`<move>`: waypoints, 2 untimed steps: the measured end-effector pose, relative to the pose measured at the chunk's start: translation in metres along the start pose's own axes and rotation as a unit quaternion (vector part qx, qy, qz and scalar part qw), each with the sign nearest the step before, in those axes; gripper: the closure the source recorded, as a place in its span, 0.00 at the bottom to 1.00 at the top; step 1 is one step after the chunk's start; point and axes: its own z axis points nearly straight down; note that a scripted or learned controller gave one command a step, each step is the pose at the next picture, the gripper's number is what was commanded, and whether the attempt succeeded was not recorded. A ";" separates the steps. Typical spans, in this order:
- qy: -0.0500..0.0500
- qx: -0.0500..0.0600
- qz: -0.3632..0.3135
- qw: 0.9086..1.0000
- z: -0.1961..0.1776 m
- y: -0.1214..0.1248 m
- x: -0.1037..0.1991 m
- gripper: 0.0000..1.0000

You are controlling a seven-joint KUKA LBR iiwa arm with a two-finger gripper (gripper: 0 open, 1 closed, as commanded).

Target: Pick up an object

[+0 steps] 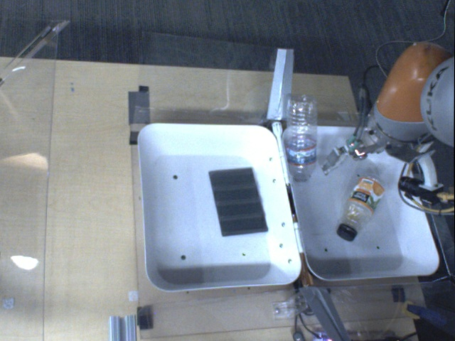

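A small bottle [358, 207] with an orange label and a black cap lies on its side in the right bin [412, 254]. A clear water bottle [301, 141] stands upright at that bin's back left corner. In the left bin [163, 190] a black ridged block [238, 201] lies flat near the middle. My gripper [341, 156] hangs over the back of the right bin, between the water bottle and the arm's orange band [404, 84]. It is above and behind the small bottle, apart from it, with nothing seen in its grip.
A grey upright post [280, 84] rises behind the seam between the bins. Cables [423, 190] hang by the right bin's right rim. The wooden bench [71, 190] spreads out to the left of the bins.
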 end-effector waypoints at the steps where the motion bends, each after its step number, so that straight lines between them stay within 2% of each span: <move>1: 0.000 0.000 0.018 1.000 0.012 -0.041 -0.031 0.00; 2: -0.002 -0.002 0.005 1.000 0.031 -0.062 -0.023 0.00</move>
